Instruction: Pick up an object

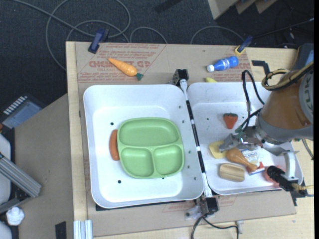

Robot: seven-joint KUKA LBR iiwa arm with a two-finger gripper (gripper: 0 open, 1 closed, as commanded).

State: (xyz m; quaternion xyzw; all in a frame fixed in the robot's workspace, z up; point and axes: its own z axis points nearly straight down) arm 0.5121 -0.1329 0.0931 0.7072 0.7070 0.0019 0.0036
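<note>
In the right bin (214,96) lie several toy foods: a small red strawberry (230,119), a yellow cheese wedge (216,149), an orange-brown drumstick (238,157), a tan bread roll (232,172) and a red piece (272,174) by the right rim. My gripper (233,142) is low in this bin, right over the cheese wedge and the top of the drumstick. The arm's wrist and orange band cover the bin's right side. I see nothing lifted off the bin floor.
The left bin (99,108) holds a green divided plate (149,147) with an orange sausage (114,144) at its left edge. On the bench behind the bins lie a toy carrot (124,66) and a blue-and-white bottle (223,63). Black cables hang over the right bin's back.
</note>
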